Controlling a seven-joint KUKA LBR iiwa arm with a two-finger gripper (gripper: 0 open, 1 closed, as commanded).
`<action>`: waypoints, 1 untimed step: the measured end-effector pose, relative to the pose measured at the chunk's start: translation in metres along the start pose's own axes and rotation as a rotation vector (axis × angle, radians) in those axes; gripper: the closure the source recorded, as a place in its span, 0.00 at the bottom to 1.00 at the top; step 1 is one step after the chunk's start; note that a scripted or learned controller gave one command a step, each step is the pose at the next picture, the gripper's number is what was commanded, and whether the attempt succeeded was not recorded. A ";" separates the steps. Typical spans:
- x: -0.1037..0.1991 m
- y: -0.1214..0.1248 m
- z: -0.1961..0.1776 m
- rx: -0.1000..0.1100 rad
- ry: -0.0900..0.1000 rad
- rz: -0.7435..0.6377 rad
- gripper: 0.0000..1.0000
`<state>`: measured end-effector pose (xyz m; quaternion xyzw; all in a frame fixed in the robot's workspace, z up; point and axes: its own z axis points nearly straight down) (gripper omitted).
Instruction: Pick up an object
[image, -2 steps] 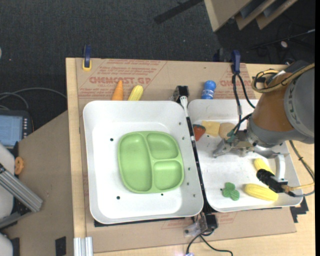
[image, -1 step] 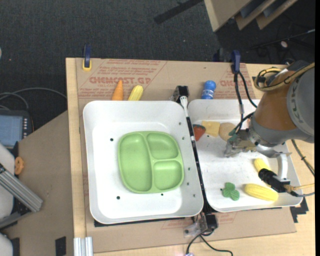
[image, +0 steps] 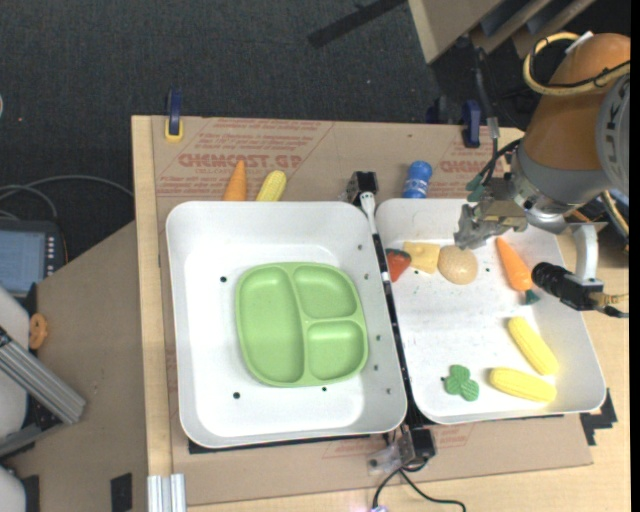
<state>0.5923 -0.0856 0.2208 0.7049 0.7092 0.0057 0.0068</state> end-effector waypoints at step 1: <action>0.010 0.051 -0.122 -0.001 -0.001 0.002 1.00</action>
